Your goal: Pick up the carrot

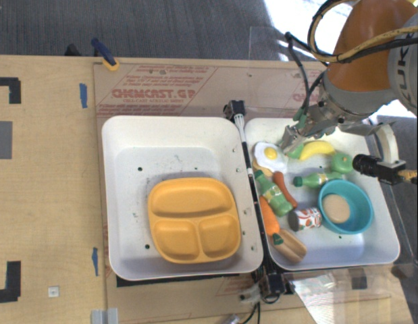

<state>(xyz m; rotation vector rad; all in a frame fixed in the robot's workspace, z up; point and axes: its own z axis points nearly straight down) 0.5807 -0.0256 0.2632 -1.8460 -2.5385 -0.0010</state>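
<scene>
The carrot [270,220] is a slim orange piece lying lengthwise along the left wall of the right bin [381,245], near its front. Its upper end lies beside a green vegetable [277,198]. A brown bread-like piece [292,247] touches its lower end. My gripper [291,140] hangs over the back of the right bin, between the fried egg [267,155] and the yellow banana [316,150]. It is well behind the carrot and apart from it.
The right bin also holds a blue bowl [344,207], a small red-and-white can [307,218], a green bottle [310,179], a green toy [341,162] and a reddish sausage [281,183]. A yellow divided plate [194,219] lies in the left bin [124,181].
</scene>
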